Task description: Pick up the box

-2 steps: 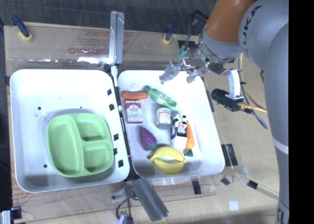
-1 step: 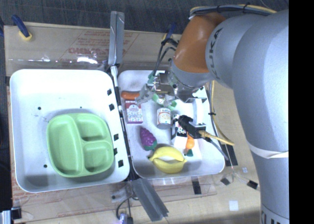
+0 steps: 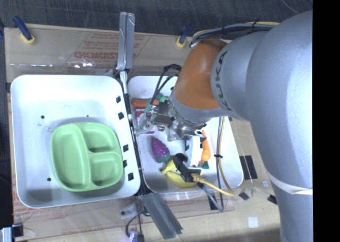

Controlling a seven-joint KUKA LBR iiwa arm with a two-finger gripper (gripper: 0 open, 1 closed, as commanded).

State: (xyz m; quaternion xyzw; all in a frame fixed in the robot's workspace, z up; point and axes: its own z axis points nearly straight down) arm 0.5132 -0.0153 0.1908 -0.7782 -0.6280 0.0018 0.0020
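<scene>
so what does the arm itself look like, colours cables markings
The arm is a thick, rounded body in smooth light grey, with a glossy orange band above the wrist. Dark lettering runs down the grey shell beside the band, partly readable as KUKA. Black cables loop from the wrist area, and a yellow cable trails along the right bin. The wrist hardware is metallic grey.

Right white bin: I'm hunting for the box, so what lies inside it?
In the right white bin lie a purple toy fruit, a yellow banana and an orange carrot-like piece. The grey arm covers the rest, so no box can be made out.
</scene>
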